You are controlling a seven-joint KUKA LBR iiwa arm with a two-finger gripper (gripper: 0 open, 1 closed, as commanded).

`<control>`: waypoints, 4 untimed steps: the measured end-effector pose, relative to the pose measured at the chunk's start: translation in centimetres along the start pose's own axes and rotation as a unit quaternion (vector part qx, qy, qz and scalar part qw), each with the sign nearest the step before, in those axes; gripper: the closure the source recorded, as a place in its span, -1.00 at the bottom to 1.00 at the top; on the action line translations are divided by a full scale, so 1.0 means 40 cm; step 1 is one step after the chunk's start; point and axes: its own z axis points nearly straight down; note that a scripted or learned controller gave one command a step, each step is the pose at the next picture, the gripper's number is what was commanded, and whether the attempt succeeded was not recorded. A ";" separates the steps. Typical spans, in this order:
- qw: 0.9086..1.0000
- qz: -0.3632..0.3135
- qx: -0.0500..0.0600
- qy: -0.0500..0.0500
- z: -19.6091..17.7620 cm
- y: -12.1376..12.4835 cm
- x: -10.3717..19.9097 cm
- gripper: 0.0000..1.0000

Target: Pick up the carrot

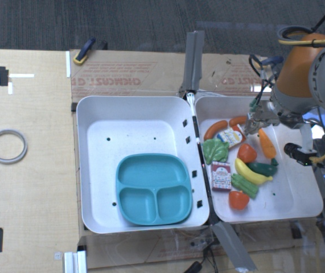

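The carrot is a short orange piece lying at a slant in the right bin, near its upper right part. My gripper hangs just up and to the left of the carrot's top end, very close to it. Whether it touches the carrot cannot be made out. The grey arm with its orange band reaches in from the right above the bin.
Crowded beside the carrot are a red tomato, a banana, a dark green vegetable, a white packet, an orange-red sausage, lettuce and a red box. The left bin holds a teal divided tray.
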 end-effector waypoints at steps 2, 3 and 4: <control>1.000 -0.020 0.004 0.003 -0.008 -0.056 -0.163 -1.00; 1.000 -0.020 0.003 0.001 -0.033 -0.053 -0.166 1.00; 1.000 -0.020 0.003 0.001 -0.033 -0.053 -0.164 -1.00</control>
